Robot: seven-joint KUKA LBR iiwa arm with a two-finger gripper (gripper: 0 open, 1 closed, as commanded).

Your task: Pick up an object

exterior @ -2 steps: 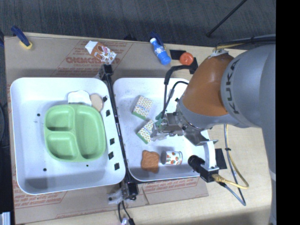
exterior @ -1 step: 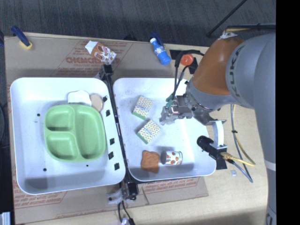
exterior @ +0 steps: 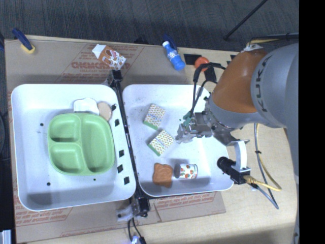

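Observation:
The right bin (exterior: 137,98) holds two patterned green-and-white blocks (exterior: 154,116) (exterior: 162,142), a brown toast-like piece (exterior: 162,174) and a small white cup with red spots (exterior: 187,171) lying on its side. My gripper (exterior: 185,132) hangs over the middle of that bin, just right of the lower patterned block and above the cup. Nothing shows between its fingers. The arm's grey body and orange band (exterior: 238,85) cover the bin's right side.
The left bin (exterior: 23,136) carries a green divided plate (exterior: 81,143), with a white item (exterior: 85,104) and a tan round piece (exterior: 104,110) behind it. A blue bottle (exterior: 174,56), an orange ball (exterior: 201,61) and a small packet (exterior: 109,56) lie on the bench beyond the bins.

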